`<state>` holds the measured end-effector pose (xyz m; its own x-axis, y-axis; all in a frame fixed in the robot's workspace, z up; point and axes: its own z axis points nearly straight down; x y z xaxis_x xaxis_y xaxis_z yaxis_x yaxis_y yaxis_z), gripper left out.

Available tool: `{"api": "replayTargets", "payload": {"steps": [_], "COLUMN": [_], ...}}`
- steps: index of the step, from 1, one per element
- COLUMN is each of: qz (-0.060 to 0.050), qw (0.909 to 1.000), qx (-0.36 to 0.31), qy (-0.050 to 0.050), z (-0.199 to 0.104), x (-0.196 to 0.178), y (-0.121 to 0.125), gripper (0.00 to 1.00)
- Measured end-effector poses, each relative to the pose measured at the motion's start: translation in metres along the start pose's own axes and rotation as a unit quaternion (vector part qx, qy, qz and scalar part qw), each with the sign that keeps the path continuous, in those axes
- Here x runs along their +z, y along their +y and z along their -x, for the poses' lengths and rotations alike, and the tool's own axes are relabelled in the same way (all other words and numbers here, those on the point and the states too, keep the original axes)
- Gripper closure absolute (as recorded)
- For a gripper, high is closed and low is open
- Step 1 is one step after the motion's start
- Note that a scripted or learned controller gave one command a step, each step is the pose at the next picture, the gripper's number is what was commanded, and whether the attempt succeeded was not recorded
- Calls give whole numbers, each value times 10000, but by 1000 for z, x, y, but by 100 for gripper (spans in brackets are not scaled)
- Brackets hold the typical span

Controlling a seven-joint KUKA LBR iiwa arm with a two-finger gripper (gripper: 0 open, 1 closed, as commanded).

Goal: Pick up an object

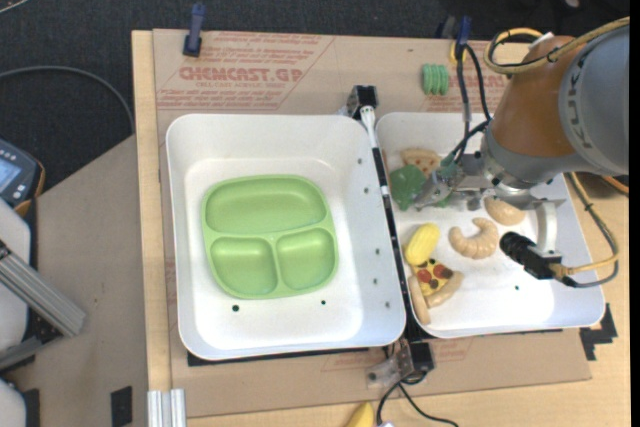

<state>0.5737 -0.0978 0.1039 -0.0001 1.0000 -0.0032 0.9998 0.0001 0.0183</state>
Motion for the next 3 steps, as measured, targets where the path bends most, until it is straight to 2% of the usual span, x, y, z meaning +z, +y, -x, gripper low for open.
{"api": "replayTargets", "payload": {"steps": [1,2,3], "qz": [-21,-129,-90], "qw": [10000,9999,10000], "qx": [-40,-29,2], "qy": [26,38,20], "z": [-64,-124,-120], "x": [-87,-81,-92], "y": [46,-36,-33], "gripper": [0,0,100]}}
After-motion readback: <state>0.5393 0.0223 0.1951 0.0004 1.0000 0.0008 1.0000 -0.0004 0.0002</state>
